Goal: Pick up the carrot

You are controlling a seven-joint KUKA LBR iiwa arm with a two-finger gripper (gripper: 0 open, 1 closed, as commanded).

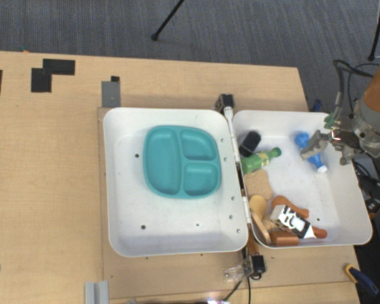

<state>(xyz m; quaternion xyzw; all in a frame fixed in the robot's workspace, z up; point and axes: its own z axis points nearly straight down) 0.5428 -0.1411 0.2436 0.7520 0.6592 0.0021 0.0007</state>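
The carrot (319,234) is an orange piece at the front of the right bin (342,198). It lies partly under a black-and-white object (292,221), and only its orange end shows clearly. My gripper (331,149) hangs over the back right part of that bin, well behind the carrot. Its fingers are spread, with nothing between them. The left finger (315,145) sits right beside a blue object (306,142).
The right bin also holds a black object (249,142), a green bottle (259,160), a wooden spoon (259,209) and a brown sausage (284,238), crowded around the carrot. The left bin (123,189) holds a teal divided plate (180,161).
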